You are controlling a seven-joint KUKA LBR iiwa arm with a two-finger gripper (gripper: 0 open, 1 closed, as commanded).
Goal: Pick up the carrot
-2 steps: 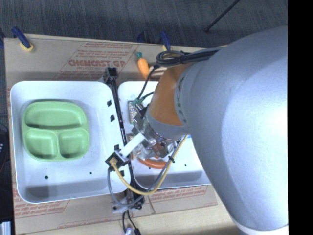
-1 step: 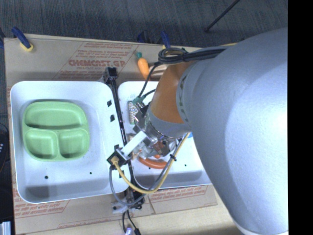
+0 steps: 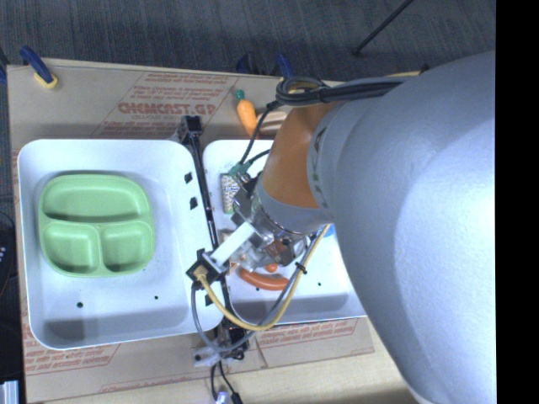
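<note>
A small orange carrot (image 3: 245,114) with a green tip lies at the back rim of the right bin (image 3: 335,300), partly on the cardboard behind it. My gripper (image 3: 263,257) hangs low over the front of the right bin, well in front of that carrot. Its wrist and the orange band hide most of the bin. An orange-red elongated item (image 3: 264,281) lies on the bin floor just under the gripper. I cannot make out whether this item is touched or held.
The left bin (image 3: 34,171) holds a green divided tray (image 3: 94,222). A speckled small item (image 3: 229,190) sits by the right bin's left wall. Black and yellow cables (image 3: 216,297) hang over the divider between the bins. A blue clamp (image 3: 39,66) sits at the back left.
</note>
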